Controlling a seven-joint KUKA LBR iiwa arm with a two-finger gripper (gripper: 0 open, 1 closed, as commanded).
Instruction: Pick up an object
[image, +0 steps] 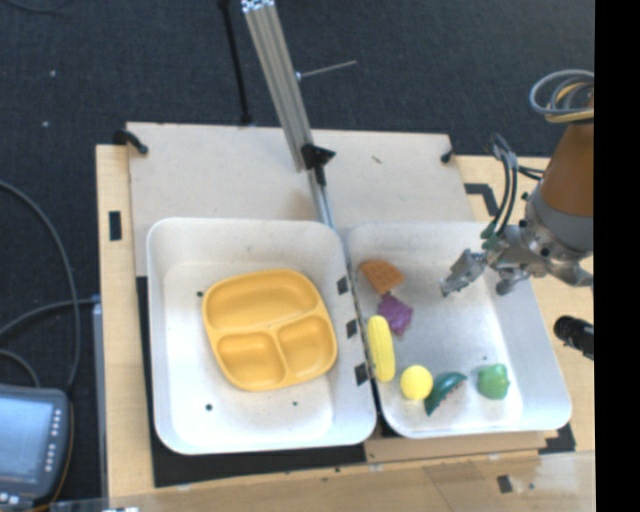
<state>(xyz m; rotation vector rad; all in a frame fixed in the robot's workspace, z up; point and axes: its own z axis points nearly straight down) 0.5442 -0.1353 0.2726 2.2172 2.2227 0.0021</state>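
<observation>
Six small toys (388, 345) lie in the right bin (530, 340): orange, purple, yellow, teal, green. We see the gripper (482, 276) above, fingers apart, holding nothing.

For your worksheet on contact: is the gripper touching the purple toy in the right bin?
Apart. The camera view shows bare white bin floor between the gripper and the purple toy, which lies lower left beside the yellow corn.
</observation>
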